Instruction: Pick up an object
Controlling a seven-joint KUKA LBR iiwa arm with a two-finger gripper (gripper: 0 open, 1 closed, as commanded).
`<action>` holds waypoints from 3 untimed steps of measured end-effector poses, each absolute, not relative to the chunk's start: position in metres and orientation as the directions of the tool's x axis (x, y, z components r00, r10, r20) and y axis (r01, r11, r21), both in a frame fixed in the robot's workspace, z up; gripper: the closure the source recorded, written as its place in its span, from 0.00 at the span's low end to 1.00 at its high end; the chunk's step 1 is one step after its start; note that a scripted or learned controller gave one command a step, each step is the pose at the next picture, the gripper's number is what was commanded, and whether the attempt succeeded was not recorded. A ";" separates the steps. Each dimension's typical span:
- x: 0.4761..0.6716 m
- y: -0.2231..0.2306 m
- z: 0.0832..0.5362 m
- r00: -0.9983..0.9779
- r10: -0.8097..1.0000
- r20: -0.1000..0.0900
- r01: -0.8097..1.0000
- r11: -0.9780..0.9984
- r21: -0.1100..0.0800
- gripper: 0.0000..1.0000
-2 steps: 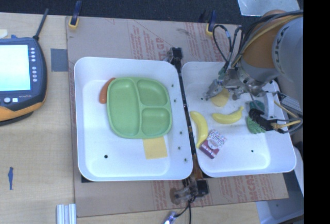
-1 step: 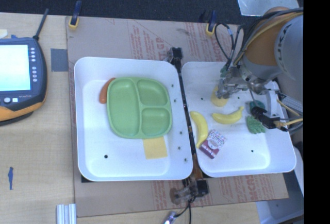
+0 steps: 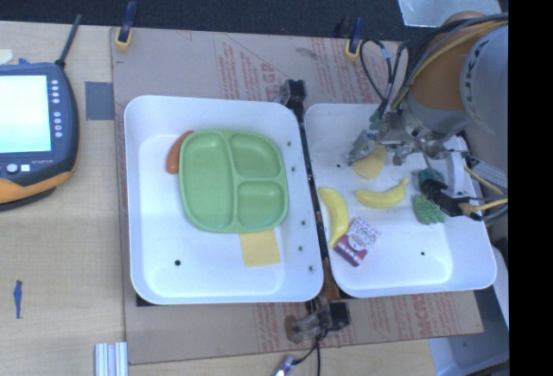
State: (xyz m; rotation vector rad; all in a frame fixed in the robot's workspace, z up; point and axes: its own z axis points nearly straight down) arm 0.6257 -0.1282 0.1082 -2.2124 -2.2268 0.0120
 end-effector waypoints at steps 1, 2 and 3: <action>0.656 -0.170 0.092 0.000 1.000 0.000 1.000 0.000 -0.003 0.00; 0.629 -0.129 0.092 -0.006 1.000 -0.001 1.000 0.006 -0.005 0.00; 0.629 -0.131 0.102 -0.008 1.000 -0.002 1.000 0.008 -0.007 1.00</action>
